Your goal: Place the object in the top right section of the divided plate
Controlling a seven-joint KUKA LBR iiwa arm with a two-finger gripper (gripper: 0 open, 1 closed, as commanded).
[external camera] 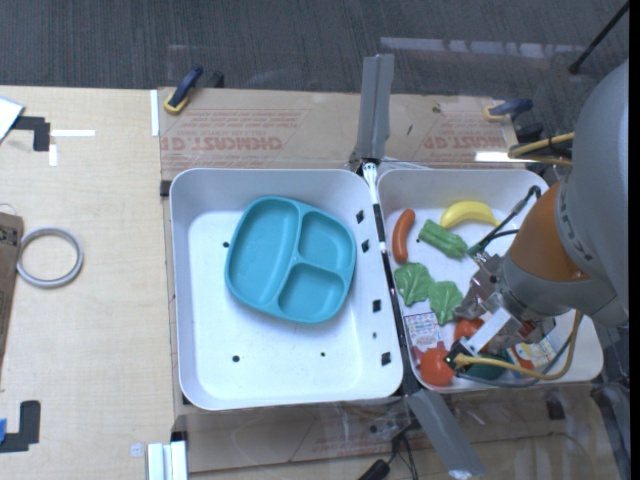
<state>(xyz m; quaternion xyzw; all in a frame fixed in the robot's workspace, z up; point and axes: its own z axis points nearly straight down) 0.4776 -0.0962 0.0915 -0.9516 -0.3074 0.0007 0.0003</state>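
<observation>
A light blue divided plate (290,258) lies in the left bin (200,368), and nothing rests in its three sections. My gripper (472,313) is low in the right bin (500,183), among the toy foods. Beside it, just to the left, lie two green leafy pieces (415,283). A red tomato (435,365) sits in front of it, near the bin's front edge. Farther back are a yellow banana (467,212), a green vegetable (442,239) and a red sausage (402,236). The wrist hides what lies directly under the gripper.
The raised rims where the two bins meet (380,268) stand between the gripper and the plate. A printed card (420,328) lies by the tomato. A roll of tape (48,256) rests on the bench at far left. Cables trail around the wrist (520,363).
</observation>
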